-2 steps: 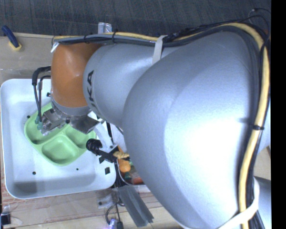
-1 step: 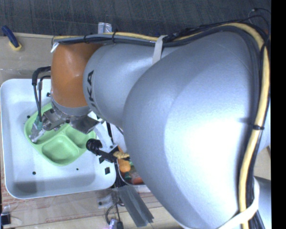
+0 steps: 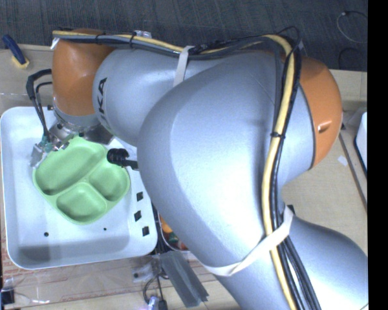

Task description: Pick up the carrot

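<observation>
One green divided plate [image 3: 83,181] lies in the left white bin [image 3: 19,237]. The gripper [image 3: 44,146] hangs at the plate's upper-left rim. Its grip state cannot be told.

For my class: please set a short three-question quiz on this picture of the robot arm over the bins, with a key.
1. True or false: the green plate lies in the left bin.
2. How many compartments does the plate have? A two, B three, C five.
3. Fill in: the gripper is at the plate's upper ____ edge.

Key: 1 true. 2 B. 3 left.
</observation>
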Motion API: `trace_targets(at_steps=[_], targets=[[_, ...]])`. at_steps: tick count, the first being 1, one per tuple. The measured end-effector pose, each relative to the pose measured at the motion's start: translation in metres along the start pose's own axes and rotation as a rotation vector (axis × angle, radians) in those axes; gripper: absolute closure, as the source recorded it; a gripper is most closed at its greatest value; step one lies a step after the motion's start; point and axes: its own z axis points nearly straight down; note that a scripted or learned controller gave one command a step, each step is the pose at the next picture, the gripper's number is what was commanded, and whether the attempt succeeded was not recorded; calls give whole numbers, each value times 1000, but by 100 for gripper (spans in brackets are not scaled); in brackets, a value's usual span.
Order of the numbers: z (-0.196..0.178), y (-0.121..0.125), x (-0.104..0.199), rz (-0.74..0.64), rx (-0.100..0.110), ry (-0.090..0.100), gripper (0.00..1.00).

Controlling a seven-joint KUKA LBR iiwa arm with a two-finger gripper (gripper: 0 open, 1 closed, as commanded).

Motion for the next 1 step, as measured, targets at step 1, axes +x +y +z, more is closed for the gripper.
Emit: trace_targets(at_steps=[1], targets=[[-141, -15, 16, -197, 9, 5, 0]])
